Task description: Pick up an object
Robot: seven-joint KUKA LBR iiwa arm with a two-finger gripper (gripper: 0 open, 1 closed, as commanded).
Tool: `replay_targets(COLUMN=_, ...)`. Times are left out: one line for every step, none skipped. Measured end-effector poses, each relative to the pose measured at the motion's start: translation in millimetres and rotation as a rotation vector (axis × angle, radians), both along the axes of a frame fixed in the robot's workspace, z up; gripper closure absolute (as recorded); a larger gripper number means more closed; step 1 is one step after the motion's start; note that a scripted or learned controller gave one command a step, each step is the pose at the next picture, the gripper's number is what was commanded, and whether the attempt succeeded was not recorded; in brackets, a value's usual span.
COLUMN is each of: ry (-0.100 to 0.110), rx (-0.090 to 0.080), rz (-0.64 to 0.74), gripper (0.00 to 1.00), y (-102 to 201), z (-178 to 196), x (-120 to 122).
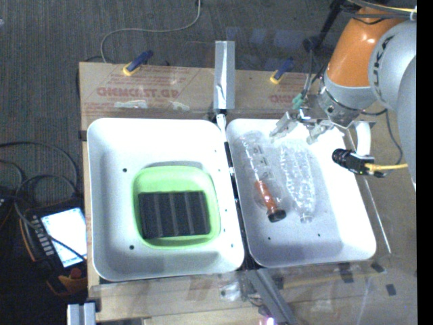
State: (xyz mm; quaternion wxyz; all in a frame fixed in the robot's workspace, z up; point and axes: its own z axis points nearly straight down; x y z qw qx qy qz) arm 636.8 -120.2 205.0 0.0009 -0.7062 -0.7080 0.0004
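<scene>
— Over the far end of the right bin [352,246], what is the arm doing?

— From the fixed camera above, the gripper [298,128] hangs above that bin's back rim, under the grey wrist and the orange band [355,53]. Its two pale fingers [281,126] stand spread apart, and nothing sits between them.

— And the things to pick?

— They lie in the right bin, below the gripper. A clear plastic bottle [260,171] with an orange-red liquid in its lower part and a dark cap lies lengthwise along the left half, cap toward the near side. Just beside it on the right lies a crumpled clear plastic piece [300,180], also lengthwise. The two look close together; I cannot tell whether they touch.

— The left bin [108,181]?

— It holds a green tray [176,205] with a dark ribbed inside, set near the middle, well apart from the gripper.

— Anything around the bins?

— Both rest on a cardboard sheet [155,90] with red print, held at the back edge by two blue and yellow clamps [137,61]. A metal bar [224,76] runs back from the gap between the bins. At the left, on the floor, a tablet [57,232] with a lit screen lies among cables.
</scene>
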Motion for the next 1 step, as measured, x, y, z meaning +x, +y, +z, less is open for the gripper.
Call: replay_targets(ry=0.001, rx=-0.002, rz=-0.071, gripper=0.0, y=-53.5, z=-92.3, x=-33.1)
